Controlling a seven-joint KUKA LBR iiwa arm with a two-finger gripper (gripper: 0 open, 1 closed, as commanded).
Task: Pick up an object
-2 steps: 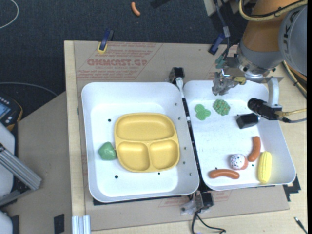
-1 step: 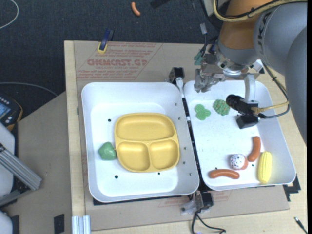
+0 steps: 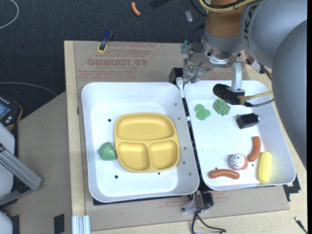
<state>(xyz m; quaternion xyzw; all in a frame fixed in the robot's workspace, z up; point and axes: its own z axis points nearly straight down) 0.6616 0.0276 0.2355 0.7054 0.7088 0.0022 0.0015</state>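
Above right bin (image 3: 280,145) (rear): fingers (image 3: 191,72)

Yellow tray (image 3: 146,141) crowds left bin (image 3: 92,111), toys scattered right

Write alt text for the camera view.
A grey robot arm's gripper hangs over the top edge between two white bins. The left bin holds a yellow divided tray; the right bin holds toy sausages and corn.

Divided tray (image 3: 146,141) in left bin (image 3: 92,111); corn cob (image 3: 264,166) in right bin (image 3: 278,126).
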